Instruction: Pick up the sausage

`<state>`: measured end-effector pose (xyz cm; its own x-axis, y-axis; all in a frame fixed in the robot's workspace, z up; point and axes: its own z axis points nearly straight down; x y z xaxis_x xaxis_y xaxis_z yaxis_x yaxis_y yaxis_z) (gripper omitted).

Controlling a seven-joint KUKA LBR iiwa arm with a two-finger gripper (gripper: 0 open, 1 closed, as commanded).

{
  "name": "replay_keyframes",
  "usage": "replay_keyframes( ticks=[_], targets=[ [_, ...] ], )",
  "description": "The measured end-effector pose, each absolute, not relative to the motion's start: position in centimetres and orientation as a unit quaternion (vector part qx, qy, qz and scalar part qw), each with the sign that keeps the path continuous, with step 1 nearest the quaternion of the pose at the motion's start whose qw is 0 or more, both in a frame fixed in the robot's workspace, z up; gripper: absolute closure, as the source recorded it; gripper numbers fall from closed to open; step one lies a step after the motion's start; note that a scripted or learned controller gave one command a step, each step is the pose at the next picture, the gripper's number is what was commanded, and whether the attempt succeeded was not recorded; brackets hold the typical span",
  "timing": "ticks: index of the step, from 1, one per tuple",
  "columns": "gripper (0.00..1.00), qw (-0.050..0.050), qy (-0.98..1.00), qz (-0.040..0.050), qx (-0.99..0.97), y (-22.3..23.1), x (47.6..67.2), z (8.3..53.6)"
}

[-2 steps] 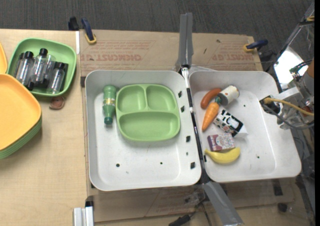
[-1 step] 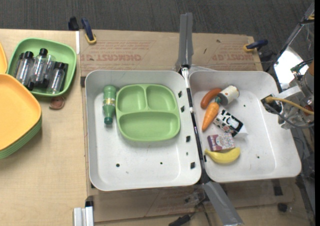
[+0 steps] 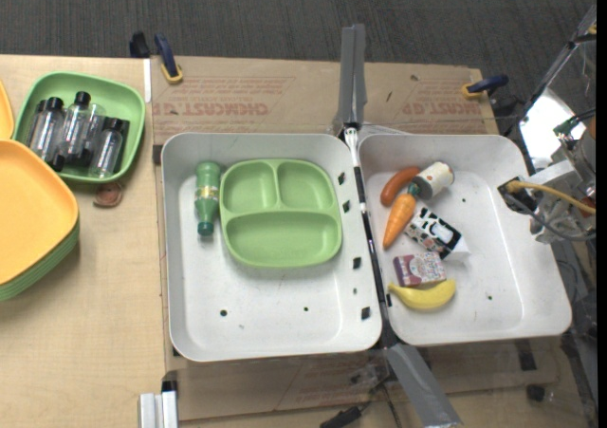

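Banana point(image 3: 424, 295) nearest, sausage point(image 3: 399, 183) untouched — tool point(image 3: 555, 213) well apart

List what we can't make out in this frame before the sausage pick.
- Gripper: at the right edge of the camera view, cut off and blurred; its parts can't be told apart.
- Sausage: its lower end lies by the carrot; whether they touch is unclear.
- Small cartons: print too small to read.
- Bottles in the green tray: overlapping, labels too small.
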<state>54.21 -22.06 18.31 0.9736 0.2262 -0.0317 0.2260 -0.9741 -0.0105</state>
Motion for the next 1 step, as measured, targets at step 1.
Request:
replay_keyframes(
  ticks=[1],
  targets=[
    [1.00, 0.004, -0.116, 0.0188, -0.993, -22.06, 54.17, 19.04]
  ],
)
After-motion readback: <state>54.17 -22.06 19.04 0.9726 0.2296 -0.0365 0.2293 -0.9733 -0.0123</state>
